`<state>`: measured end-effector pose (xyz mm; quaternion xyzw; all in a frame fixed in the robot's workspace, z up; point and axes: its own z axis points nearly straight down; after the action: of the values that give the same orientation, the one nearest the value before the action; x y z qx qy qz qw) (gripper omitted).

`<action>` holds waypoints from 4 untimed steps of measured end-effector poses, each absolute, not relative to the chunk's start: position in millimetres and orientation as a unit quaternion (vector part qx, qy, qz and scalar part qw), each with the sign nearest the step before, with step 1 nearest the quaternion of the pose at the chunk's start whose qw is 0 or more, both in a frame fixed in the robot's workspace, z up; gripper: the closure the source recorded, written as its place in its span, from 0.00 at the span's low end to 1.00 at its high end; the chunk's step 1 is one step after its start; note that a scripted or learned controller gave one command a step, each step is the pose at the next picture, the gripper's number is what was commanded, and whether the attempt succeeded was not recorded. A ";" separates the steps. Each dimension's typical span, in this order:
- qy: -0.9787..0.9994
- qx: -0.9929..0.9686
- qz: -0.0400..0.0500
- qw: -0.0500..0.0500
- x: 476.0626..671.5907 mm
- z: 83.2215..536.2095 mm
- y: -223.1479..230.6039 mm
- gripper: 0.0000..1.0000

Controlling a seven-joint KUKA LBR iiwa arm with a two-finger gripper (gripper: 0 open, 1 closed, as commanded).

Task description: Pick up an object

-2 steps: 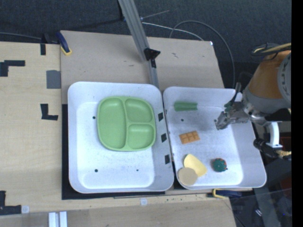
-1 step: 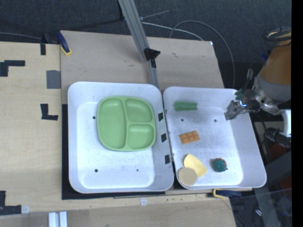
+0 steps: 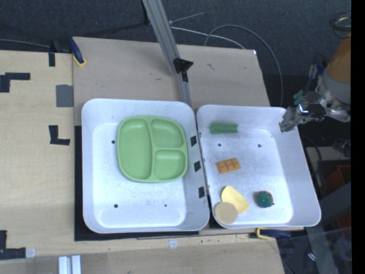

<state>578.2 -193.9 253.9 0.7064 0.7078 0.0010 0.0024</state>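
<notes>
Your gripper (image 3: 289, 122) hangs at the right bin's (image 3: 296, 170) rim, poised to descend; finger state: can't tell.

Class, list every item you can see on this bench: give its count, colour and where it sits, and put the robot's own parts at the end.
White bins: two, white, side by side on the bench.
Divided plate: one, light green, three compartments, in the left bin.
Green block: one, green, upper part of the right bin.
Waffle piece: one, orange-brown, middle of the right bin.
Yellow piece: one, pale yellow, lower part of the right bin.
Tan disc: one, tan, touching the yellow piece at the bin's lower left.
Round toy: one, dark green with red, lower right of the right bin.
Metal pole: one, grey, slanting above the bins.
Gripper: one, grey, at the right bin's upper right rim.
</notes>
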 end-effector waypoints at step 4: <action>0.710 0.705 -0.001 -0.002 581.1 237.2 -31.6 1.00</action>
<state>581.1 -31.6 237.2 0.7046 0.7096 -0.0006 -0.0017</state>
